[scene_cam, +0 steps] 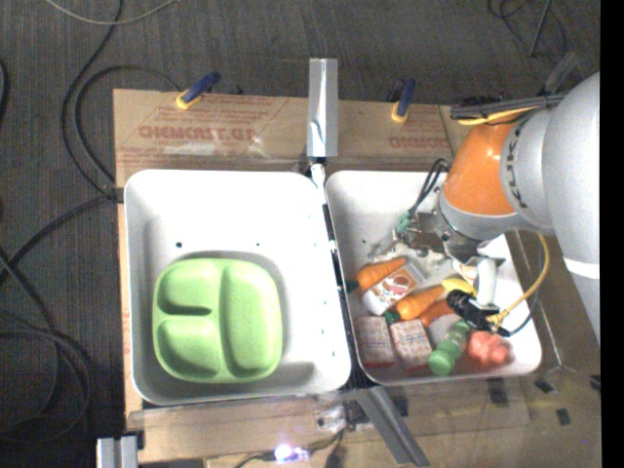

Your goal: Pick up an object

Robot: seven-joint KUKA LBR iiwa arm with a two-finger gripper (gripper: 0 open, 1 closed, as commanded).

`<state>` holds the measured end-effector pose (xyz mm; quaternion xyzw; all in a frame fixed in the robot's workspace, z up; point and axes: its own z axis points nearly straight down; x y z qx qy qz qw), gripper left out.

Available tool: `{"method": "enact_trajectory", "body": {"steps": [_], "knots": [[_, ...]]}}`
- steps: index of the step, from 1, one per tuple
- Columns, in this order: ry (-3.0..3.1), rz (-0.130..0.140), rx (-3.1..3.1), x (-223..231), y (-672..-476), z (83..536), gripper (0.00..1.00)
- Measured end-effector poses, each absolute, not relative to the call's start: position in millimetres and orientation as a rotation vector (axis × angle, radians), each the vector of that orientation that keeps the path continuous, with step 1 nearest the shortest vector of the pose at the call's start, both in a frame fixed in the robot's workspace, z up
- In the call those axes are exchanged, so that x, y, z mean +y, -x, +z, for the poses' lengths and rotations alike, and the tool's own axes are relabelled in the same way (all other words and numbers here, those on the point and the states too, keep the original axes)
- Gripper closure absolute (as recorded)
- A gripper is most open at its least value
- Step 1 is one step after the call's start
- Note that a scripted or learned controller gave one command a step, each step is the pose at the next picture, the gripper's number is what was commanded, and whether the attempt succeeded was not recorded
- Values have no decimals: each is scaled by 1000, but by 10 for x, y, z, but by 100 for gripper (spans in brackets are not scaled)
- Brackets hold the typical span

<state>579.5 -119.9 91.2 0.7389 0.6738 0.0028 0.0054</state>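
The arm reaches in from the right and its gripper [425, 230] hangs low over the far part of the right bin [361, 195], just above the heap of toy food, probably because the program is choosing one piece there to take. I cannot tell whether the fingers are spread or pressed together, and nothing is seen between them. The things to pick lie crowded in the near half of this bin, among them two carrots [378, 273], a green bottle [448, 349] and a pink piece [485, 350], while the left bin [146, 193] keeps a green divided plate [218, 318] lying flat.
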Motion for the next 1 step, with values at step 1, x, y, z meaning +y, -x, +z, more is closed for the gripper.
{"method": "enact_trajectory", "body": {"steps": [1], "knots": [[-2309,14,2120,-1338,-5853,910,0]]}}
